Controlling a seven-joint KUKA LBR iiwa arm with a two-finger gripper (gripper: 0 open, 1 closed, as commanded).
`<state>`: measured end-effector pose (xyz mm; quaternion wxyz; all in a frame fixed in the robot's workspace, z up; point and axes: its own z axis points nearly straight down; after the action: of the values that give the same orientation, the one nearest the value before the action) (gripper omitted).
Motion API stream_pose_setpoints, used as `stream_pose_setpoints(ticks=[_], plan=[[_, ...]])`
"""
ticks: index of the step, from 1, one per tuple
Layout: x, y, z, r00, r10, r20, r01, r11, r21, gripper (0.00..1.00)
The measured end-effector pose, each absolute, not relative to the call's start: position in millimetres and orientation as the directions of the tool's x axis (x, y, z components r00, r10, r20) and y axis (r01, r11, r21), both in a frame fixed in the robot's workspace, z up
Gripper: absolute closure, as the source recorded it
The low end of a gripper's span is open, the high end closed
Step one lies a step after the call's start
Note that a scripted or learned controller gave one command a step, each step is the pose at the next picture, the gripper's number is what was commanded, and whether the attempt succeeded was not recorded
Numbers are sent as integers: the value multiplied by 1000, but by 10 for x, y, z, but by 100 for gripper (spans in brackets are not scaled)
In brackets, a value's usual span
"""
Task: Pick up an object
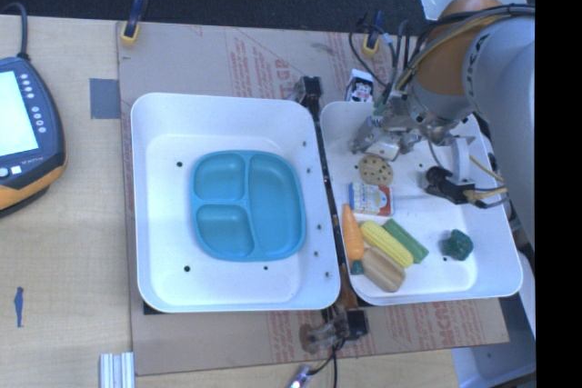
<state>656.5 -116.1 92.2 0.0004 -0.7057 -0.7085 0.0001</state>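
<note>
White plastic makes up the two bins in the camera view. The left bin (164, 195) carries a blue divided plate (247, 204) at its middle. The right bin (436, 293) holds all the small pieces that could be picked. The gripper (382, 139) sits low near the far edge of the right bin, toward its far-left corner. From this angle it cannot be told whether it is spread or closed, and nothing can be seen held in it. Just in front of it lies a round brown cookie (374, 169), and a small printed packet (369, 198) lies just nearer than that. Along the left wall toward the near-left corner, an orange carrot (351, 233), a yellow corn cob (386, 241) and a tan bread roll (382, 270) crowd together, touching or nearly so. A dark green piece (457, 244) lies alone toward the near-right corner. The pick looks not yet made. The cookie is probably the closest target, but it lies flat and would need a grip from directly above across its rim. The green piece, well apart from the rest, looks like the cleaner grab. The cluster by the wall risks catching a neighbouring piece.
</note>
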Motion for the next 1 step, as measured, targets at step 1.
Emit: stream_pose_setpoints(ticks=[1], plan=[[6424,-1068,924,-4,1000,-2,1000,4,-3,0]])
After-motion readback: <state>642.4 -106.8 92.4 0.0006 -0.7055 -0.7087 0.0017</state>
